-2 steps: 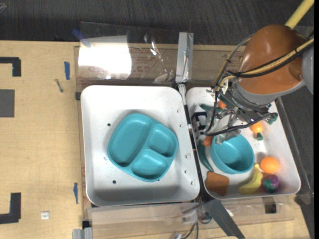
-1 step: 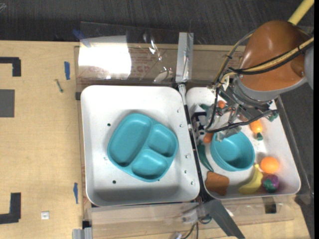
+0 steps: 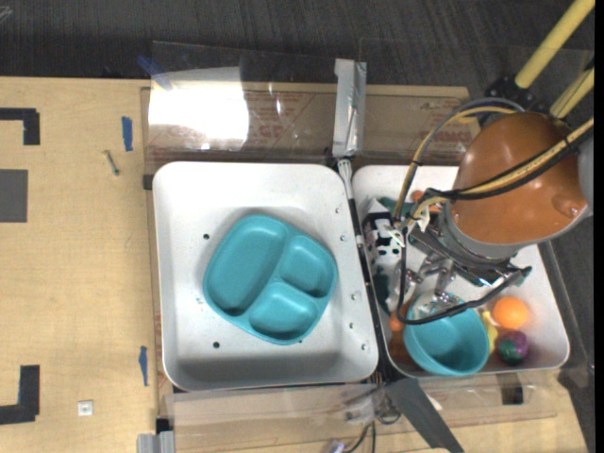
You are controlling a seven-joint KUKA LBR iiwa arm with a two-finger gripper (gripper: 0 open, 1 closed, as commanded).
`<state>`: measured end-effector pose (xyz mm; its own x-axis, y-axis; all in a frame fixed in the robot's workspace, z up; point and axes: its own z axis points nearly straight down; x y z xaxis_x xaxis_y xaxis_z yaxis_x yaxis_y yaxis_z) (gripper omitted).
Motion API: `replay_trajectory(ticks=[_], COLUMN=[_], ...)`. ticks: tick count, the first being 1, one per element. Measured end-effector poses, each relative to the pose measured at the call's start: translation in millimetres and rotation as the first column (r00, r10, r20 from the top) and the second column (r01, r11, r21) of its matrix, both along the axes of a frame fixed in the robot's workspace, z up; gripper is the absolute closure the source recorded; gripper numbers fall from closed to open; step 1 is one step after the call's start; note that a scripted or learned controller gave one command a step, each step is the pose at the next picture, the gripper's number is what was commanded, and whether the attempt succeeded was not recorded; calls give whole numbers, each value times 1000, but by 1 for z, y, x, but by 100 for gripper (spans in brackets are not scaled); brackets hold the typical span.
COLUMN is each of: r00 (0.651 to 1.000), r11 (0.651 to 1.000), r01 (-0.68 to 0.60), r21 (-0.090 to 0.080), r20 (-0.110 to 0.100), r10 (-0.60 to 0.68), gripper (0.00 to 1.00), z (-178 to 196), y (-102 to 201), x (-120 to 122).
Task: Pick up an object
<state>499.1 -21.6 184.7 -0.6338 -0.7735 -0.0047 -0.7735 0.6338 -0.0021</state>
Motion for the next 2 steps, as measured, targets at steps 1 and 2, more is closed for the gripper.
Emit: replay_trajectory(ticks=[1, 2], r00=[961, 883], r11=[961, 883], r01=[-278, -469], r21=[0, -3], r20=[4, 7], r10=[278, 469], gripper=[100, 100], z=[28, 78], y=[3, -20], x=[113, 164])
